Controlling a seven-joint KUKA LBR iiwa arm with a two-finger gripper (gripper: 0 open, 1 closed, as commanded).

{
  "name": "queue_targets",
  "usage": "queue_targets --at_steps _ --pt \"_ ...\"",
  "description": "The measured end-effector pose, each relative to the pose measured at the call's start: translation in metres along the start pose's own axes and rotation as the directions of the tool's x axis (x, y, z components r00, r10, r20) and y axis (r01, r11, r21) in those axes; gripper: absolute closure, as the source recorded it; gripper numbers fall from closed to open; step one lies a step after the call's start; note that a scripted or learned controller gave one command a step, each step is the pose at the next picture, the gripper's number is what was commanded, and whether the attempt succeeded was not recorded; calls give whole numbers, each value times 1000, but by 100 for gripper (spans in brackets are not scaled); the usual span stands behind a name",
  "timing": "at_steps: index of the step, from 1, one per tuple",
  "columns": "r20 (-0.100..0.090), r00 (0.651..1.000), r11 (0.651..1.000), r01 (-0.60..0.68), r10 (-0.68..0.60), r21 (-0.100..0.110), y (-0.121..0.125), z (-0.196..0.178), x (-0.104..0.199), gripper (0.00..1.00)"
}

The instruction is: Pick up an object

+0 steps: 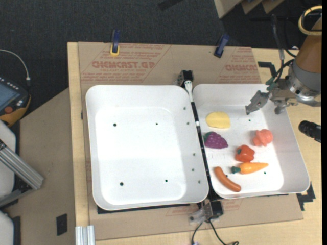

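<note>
Several toy foods lie in the right bin (291, 152): a yellow lemon-like piece (218, 120), a purple grape bunch (216, 141), a pink piece (262, 137), a red pepper (245, 152), an orange carrot (252, 168) and a red-orange sausage (227, 179). My gripper (267, 103) hangs over the bin's far right part, above and just behind the pink piece. Its two fingers stand apart with nothing between them. The grey arm with its orange band (310, 60) comes in from the right.
The left bin (97, 137) sits beside the right one, with a black hinge strip (195, 131) between them. Both rest on a cardboard sheet (148, 60) held by blue clips (115, 44). A black device (11, 97) lies off the bench at left.
</note>
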State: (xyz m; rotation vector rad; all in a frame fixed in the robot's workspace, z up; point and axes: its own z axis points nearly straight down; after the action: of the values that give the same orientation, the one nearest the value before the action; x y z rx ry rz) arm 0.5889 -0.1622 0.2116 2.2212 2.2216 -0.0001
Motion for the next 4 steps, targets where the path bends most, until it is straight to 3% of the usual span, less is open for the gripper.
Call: queue_targets --at_steps 1,2,3,4 --pt "-3 1000 1000 -2 2 8 -58 31 2 0" --pt "-3 1000 1000 2 -2 5 -48 79 32 0" --pt "-3 1000 1000 -5 6 7 -107 130 11 0" --pt "1 1000 1000 -1 1 -2 -103 117 12 100"
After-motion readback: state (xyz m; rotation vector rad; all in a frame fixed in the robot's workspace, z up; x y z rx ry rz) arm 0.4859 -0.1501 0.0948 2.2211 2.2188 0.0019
